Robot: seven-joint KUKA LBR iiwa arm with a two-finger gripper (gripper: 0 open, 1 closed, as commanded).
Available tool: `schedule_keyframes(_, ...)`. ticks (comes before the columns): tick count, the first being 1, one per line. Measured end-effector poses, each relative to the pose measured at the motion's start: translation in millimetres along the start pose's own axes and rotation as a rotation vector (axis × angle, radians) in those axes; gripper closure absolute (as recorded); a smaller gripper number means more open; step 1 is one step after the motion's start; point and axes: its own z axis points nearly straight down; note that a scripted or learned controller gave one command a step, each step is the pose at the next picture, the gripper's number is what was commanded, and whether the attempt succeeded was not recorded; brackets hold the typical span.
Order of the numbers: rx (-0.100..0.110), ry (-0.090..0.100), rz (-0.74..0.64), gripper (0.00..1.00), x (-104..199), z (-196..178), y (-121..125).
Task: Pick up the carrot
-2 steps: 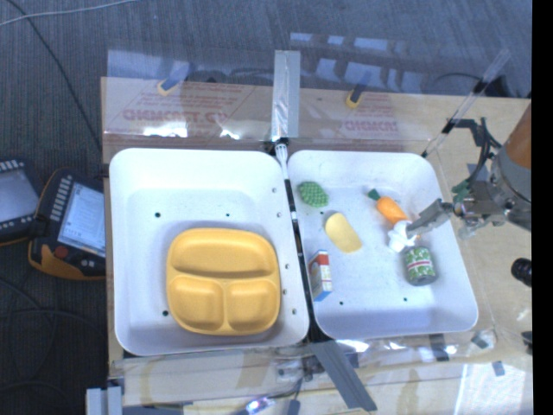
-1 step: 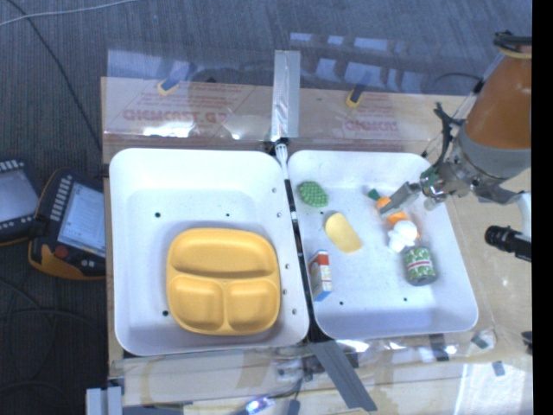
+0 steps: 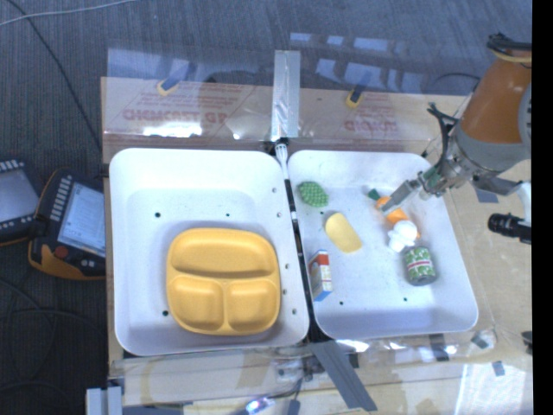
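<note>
The carrot [image 3: 397,216] is a small orange piece lying in the right bin [image 3: 449,309], near its upper right part. A green tip [image 3: 371,194] shows just up and left of it. My gripper [image 3: 390,201] reaches in from the right on a slim grey wrist and sits low over the carrot's upper end, partly covering it. Nothing is seen lifted off the bin floor. The arm's orange band [image 3: 501,93] is at the top right.
In the right bin there are also a green round item [image 3: 313,194], a yellow block [image 3: 343,232], a small red and white box [image 3: 320,274] and a green bottle [image 3: 419,264] with a white cap close below the carrot. The left bin [image 3: 138,188] holds a yellow divided tray [image 3: 224,279].
</note>
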Motion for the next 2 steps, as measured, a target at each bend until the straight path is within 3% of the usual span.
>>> schedule_keyframes(1,-0.006,0.003,0.006,0.0,-20.5,77.2,11.9)
schedule_keyframes(2,-0.006,0.004,0.005,1.0,-19.1,68.9,12.8)
